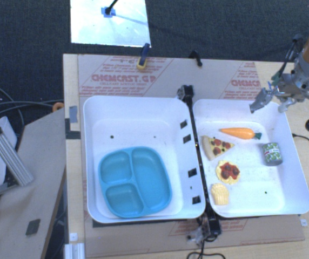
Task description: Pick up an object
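Left bin point(138, 108): a blue divided plate point(135, 181) lies flat in its near half; nothing else in it.
Divider: the two bins touch along their inner rims, with black clips down the seam.
Right bin point(289, 198): holds five small toy foods, all well apart from the plate.
Pizza slice point(215, 146): nearest the divider, its tip pointing right.
Round red-topped piece point(228, 171): just below the pizza slice; a tart or small pizza, cannot tell which.
Corn piece point(220, 193): lowest, near the bin's front rim.
Carrot point(240, 133): lies along the far side, long axis left to right, green end to the right.
Green can point(272, 154): on its side near the right wall.
Hand point(271, 99): over the bin's far right rim; two fingers spread apart, nothing between them.
Key relation: the carrot is the nearest object, just below and left of the hand, so I judge it the likely pick; its long axis suits fingers closing across it.
In the way: nothing crowds the carrot; the far rim is close.
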{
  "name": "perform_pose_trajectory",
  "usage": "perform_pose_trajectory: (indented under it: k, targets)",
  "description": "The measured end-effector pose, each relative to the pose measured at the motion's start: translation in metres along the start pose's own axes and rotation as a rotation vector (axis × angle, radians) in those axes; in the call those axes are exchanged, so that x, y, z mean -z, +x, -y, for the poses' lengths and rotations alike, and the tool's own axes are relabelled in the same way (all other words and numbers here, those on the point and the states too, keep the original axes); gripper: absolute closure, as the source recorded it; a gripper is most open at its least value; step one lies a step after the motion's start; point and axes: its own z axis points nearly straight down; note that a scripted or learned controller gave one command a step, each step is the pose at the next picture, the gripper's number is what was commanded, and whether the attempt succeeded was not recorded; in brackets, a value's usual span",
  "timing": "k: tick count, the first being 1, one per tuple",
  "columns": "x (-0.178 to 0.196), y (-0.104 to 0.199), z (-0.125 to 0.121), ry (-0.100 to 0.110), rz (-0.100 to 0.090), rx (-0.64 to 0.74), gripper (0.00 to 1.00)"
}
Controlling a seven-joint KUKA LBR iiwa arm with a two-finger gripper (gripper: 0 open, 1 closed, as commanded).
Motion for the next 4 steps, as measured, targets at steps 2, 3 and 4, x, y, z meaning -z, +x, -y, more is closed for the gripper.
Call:
perform_pose_trajectory:
  k: [2,3,4]
  targets:
    - [-0.170,0.066,0.101,0.007,-0.003,-0.001,0.00]
    - [-0.157,0.064,0.098,-0.002,-0.001,-0.003,1.00]
    - [-0.061,0.119,0.028,-0.015,-0.002,0.009,1.00]
